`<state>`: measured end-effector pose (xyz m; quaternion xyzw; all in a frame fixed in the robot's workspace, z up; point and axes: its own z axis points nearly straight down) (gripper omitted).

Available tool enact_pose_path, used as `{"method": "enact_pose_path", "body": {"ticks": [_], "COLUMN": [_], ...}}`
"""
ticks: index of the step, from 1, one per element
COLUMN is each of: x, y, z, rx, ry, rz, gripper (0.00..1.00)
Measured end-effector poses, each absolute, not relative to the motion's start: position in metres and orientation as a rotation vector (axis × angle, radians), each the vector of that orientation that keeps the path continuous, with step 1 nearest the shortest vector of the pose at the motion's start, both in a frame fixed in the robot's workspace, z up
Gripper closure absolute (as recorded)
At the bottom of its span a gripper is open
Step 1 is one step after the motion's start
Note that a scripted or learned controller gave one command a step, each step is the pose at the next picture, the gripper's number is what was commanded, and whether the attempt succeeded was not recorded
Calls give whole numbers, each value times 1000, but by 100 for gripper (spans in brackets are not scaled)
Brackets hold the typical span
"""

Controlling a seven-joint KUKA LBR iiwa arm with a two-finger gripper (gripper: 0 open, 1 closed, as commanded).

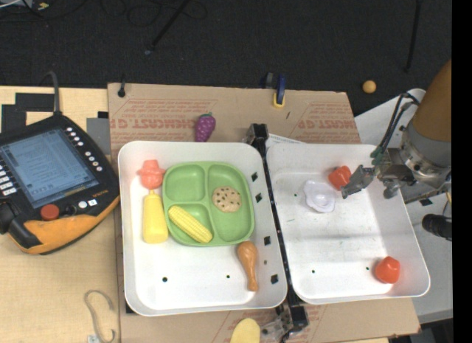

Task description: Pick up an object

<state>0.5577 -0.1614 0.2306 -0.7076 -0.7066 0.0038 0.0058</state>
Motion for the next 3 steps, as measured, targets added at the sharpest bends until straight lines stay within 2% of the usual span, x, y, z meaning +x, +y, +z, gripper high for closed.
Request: {"method": "enact_pose_path", "body": {"ticks": [1, 3], "x": [560, 553], "y": [-162, -171], "z": [237, 137], "rx": [-2220, -2215], "ry": [-2221, -2218], "rz": [1, 5], "gripper": [0, 0]}}
